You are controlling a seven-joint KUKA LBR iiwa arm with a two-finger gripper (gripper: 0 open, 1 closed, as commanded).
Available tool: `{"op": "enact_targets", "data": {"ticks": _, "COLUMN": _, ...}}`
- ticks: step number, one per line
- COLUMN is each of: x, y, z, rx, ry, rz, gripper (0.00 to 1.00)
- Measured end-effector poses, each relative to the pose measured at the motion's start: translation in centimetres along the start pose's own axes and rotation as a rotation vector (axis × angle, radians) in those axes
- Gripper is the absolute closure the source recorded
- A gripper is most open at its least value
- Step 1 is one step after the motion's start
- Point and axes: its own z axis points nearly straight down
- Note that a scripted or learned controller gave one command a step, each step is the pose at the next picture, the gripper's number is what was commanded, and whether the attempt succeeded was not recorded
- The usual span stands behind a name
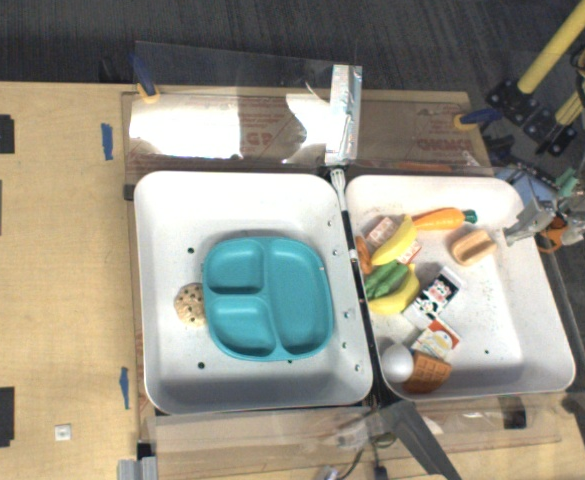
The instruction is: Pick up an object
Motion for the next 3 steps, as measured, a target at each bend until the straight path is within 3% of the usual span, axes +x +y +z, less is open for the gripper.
{"op": "enact_targets", "data": {"ticks": 1, "x": 1.2, "y": 0.7, "z": 14.3, "rx": 0.006, "ry": 0.002, "rz": 0.198, "gripper": 0.00}}
{"op": "enact_targets", "data": {"ticks": 2, "x": 4.5, "y": 9.8, "z": 19.2, "rx": -0.004, "ry": -0.001, "rz": 0.006, "gripper": 0.00}}
{"op": "enact_targets", "data": {"ticks": 3, "x": 4.5, "y": 9.8, "z": 18.2, "rx": -0.002, "ry": -0.001, "rz": 0.004, "gripper": 1.00}}
